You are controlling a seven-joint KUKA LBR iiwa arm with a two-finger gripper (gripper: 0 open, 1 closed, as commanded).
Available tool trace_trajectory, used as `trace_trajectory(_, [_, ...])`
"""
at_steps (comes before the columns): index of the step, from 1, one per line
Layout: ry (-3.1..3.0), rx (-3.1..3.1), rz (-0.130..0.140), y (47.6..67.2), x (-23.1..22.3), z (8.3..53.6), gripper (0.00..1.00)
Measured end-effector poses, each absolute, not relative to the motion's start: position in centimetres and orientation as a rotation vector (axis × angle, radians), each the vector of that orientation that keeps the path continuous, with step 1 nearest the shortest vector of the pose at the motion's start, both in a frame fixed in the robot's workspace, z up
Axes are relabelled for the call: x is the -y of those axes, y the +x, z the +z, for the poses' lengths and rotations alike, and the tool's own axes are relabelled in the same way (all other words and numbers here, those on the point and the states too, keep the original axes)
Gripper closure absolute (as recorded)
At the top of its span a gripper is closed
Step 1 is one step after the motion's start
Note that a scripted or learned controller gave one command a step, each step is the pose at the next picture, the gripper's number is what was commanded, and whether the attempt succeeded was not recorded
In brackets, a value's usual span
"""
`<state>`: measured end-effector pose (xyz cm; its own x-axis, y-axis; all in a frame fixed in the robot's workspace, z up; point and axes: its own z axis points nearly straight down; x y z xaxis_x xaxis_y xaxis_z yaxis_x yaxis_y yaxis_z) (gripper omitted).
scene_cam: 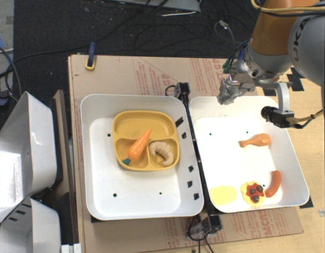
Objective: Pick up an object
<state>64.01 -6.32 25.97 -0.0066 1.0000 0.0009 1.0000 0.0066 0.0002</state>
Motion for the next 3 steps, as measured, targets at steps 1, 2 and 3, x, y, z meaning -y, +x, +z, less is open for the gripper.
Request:
trace_trajectory(1, [-2.212,2.228,0.001,61.4,1.8,25.3,1.0])
trace_trajectory(2, [-2.211,2.228,0.001,59.1,-2.8,25.4,1.0])
trace_trajectory(3, [-2.213,2.226,0.004,56.9,-7.5,24.2,1.0])
